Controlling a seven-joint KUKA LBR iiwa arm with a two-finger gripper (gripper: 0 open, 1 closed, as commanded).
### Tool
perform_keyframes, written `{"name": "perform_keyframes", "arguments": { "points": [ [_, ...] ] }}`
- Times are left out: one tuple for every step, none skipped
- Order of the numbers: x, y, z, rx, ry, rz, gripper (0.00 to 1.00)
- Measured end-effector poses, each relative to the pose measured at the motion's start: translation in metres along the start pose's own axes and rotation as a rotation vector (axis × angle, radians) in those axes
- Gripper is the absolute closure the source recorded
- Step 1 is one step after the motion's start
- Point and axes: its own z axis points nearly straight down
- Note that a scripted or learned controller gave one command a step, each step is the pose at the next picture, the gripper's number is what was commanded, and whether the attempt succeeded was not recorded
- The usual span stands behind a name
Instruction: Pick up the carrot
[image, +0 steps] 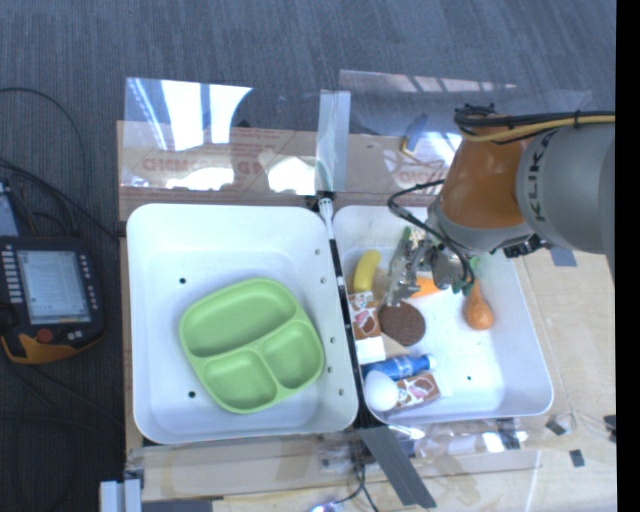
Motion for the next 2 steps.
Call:
{"name": "perform_keyframes", "arguments": {
  "points": [
    [0.033, 0.064, -0.079, -0.005, 0.027, 0.006, 1.0],
    [0.051, 0.017, -0.147, -0.004, 0.029, -0.068, 1.0]
  ]
}}
